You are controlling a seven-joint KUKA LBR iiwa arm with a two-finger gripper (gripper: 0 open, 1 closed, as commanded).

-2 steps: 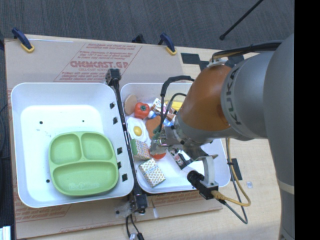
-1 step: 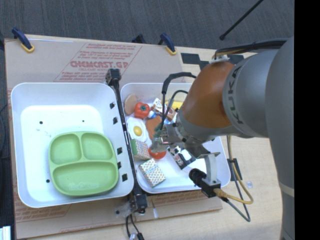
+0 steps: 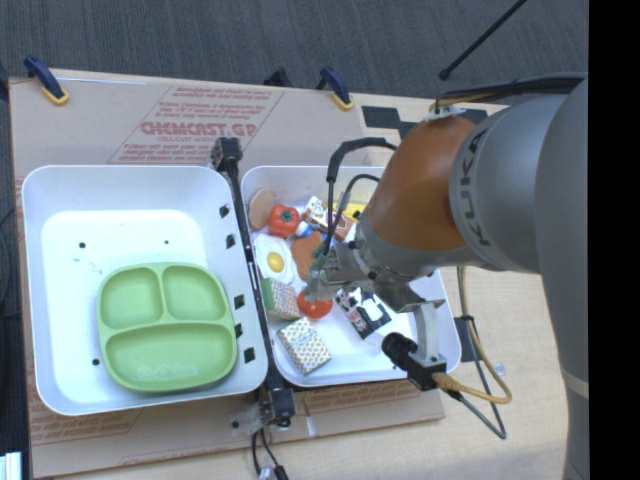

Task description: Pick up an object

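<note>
Gripper point(image 3: 316, 290): low in the right bin point(image 3: 432, 353), grip state cannot tell.
Red tomato point(image 3: 315, 307): directly under the gripper tip, contact unclear.
Fried egg point(image 3: 275, 263): just left.
Patterned box point(image 3: 304, 347): below.
Green plate point(image 3: 165, 325): left bin point(image 3: 60, 208).

Dark grey carpet floor point(image 3: 200, 18) behind a cardboard-covered bench point(image 3: 190, 123).

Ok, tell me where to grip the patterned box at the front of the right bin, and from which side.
Judging by its pose, grip the patterned box across its two long flat sides, coming straight down from above. It lies flat and apart from the other items, with the right bin floor bare around it.
</note>
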